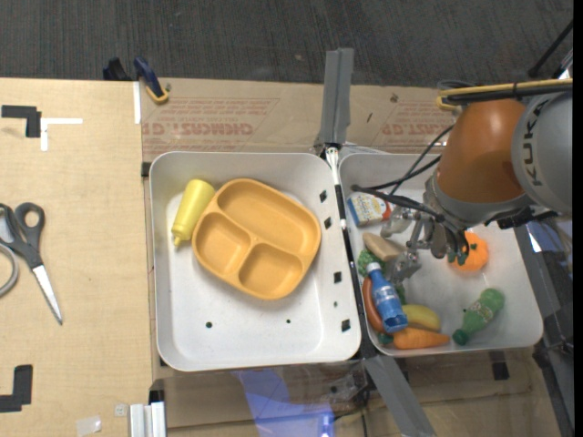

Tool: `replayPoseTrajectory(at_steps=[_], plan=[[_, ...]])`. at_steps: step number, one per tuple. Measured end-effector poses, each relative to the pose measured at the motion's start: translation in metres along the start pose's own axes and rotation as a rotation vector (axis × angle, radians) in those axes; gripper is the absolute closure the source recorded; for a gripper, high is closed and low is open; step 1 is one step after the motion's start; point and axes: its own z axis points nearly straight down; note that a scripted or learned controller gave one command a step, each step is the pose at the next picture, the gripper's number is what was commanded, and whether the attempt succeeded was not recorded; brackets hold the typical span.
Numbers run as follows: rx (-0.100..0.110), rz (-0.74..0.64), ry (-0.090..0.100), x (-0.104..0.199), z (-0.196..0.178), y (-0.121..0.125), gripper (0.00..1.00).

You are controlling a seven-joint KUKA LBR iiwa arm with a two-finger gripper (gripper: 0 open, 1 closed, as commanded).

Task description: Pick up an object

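My gripper (421,251) hung low in the right bin (519,330), right of centre frame; I could not tell its state. Nothing seemed lifted yet: the tan block (383,247) lay just left, the orange fruit (471,253) just right.

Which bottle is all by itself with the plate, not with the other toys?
The yellow bottle. It lies in the left bin against the orange plate; the blue bottle and green bottle share the crowded right bin.
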Motion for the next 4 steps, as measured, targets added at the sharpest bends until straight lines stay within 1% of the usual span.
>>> replayPoseTrajectory(at_steps=[1,2,3,4], plan=[[0.002,-0.031,0.001,0.034,0.0,-0.006,0.0],[0.001,-0.352,-0.003,-0.043,-0.001,-0.025,0.0],[-0.006,-0.41,-0.013,0.036,-0.004,-0.114,0.0],[0.007,-0.278,-0.023,0.063,-0.006,-0.109,0.0]])
